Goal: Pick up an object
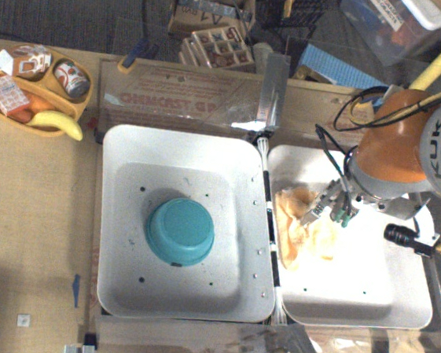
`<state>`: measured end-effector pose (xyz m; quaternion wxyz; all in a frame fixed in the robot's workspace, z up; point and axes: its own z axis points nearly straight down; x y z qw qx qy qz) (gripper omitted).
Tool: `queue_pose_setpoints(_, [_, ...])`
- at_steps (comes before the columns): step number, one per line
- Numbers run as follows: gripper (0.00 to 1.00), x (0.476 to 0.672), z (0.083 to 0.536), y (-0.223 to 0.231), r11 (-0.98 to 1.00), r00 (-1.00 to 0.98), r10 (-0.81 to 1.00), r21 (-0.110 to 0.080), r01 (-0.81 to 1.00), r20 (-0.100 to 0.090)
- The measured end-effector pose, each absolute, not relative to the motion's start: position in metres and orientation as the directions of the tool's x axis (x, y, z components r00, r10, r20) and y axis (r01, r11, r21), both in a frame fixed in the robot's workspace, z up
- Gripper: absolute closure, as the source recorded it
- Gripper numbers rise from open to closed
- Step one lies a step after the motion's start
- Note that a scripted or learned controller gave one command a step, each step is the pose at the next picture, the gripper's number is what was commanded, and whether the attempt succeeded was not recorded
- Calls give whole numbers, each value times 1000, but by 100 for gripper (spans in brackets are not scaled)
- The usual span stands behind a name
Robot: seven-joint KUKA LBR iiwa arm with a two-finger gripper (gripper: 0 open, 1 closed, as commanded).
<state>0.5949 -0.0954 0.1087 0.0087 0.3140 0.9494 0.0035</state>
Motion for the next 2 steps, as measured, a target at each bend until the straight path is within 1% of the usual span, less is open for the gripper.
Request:
queue_pose_setpoints(1, [0, 595, 109, -96, 803, -803, 596, 12, 596, -14])
queue_pose_setpoints(2, [0, 653, 93, -119, 695, -695, 719, 8, 719, -9])
